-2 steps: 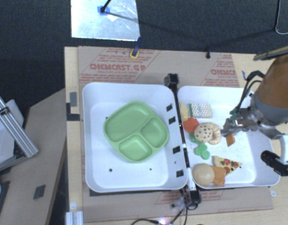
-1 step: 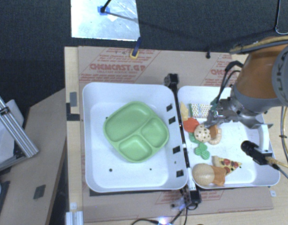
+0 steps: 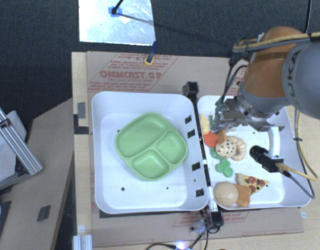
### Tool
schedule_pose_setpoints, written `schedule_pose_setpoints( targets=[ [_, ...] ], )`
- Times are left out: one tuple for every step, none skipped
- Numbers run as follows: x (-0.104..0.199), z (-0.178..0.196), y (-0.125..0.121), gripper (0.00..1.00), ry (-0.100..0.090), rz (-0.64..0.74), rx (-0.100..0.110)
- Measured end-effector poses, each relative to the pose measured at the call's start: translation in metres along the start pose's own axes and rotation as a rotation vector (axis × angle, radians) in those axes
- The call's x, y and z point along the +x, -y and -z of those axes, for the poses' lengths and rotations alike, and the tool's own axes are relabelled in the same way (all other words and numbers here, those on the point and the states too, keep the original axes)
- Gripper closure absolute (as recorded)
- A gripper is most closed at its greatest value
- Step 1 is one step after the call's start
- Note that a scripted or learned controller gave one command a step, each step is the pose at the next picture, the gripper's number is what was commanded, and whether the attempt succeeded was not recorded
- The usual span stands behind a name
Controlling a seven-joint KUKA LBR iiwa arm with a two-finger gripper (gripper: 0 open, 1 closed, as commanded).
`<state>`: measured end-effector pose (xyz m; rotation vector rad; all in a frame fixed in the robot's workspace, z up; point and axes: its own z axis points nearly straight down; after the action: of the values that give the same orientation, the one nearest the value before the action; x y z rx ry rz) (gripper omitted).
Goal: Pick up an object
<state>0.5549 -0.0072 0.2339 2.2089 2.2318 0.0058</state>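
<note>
The hand (image 3: pixel 218 123) hangs low in the right bin (image 3: pixel 291 191), just above the red toy (image 3: pixel 210 138) beside the cookie (image 3: pixel 231 147); whether it is open I cannot tell. Best to descend straight (the pieces crowd together) and close on one piece only.

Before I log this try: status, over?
Gripper low over right bin, nothing seen held. Cookie beside it. Green tray in left bin.
</note>
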Motion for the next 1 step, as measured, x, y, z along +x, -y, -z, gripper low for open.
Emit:
schedule_pose_setpoints(
  targets=[
    [0.0064,-0.0201,-0.0031,1.0,0.002,-0.005,0.004]
  ],
)
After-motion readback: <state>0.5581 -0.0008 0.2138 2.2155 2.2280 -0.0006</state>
